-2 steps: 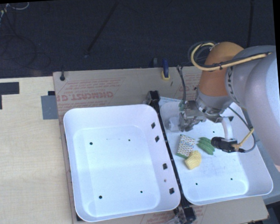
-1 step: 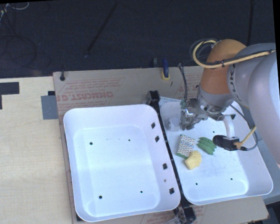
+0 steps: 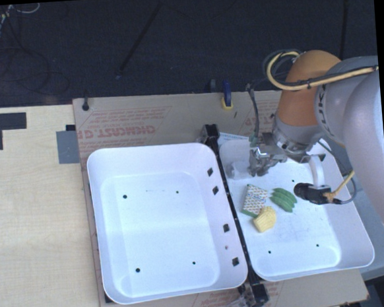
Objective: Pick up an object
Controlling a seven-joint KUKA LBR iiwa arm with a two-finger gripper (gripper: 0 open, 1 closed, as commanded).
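**Gripper above the right bin, three small things below it**

The two-finger gripper (image 3: 261,160) hangs over the shallow white right bin (image 3: 319,252), at about 11 o'clock on that bin's floor. It is carried by the grey arm with the orange band (image 3: 307,104), which comes in from 3 o'clock. Whether the pincer is apart or together cannot be told from this slant (its tip is a small bright blur of metal against the white).

Three candidates for picking lie in a close cluster towards 9 o'clock of the same bin, a little short of its centre. The flat white-and-green checkered piece (image 3: 254,199) sits at 6 o'clock from the gripper and apart from it. The green elongated leaf-like object (image 3: 285,199) lies at 3 o'clock from the checkered piece, just beside it; whether the two touch cannot be told. The yellow knobbly lump (image 3: 265,220), shaped rather like a stub of corn, lies at 5 o'clock from the checkered piece, close against its lower edge.

The shallow white left bin (image 3: 161,264) stands at 9 o'clock from the right one, and their rims meet along a line set with small black clips (image 3: 210,131). Both bins rest on a brown board with red print (image 3: 143,123), which lies on the pale wooden bench (image 3: 32,228)
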